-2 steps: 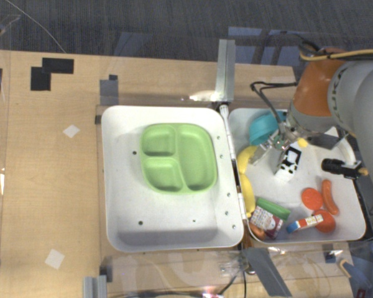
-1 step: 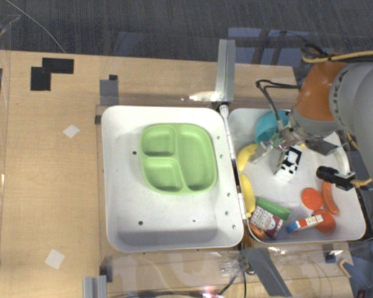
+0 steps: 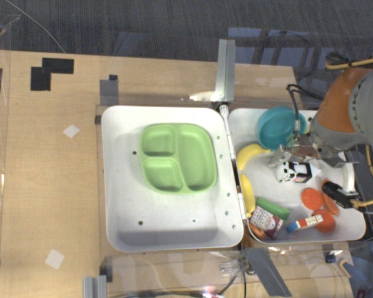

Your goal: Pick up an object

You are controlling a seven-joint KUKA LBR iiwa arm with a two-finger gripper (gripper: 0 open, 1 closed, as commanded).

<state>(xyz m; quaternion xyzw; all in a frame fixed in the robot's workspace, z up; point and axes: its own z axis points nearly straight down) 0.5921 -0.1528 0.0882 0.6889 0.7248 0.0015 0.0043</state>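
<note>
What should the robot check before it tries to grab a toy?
1. Gripper is over the right bin, where the toys are: ok.
2. Something sits right under it, a small black-and-white toy: ok.
3. Fingers open wide enough: cannot tell.
4. Room around that toy: not ok, the teal bowl and yellow banana sit close by.
5. Nothing held yet: cannot tell.
6. Green divided plate lies alone in the left bin, out of the way: ok.
</note>
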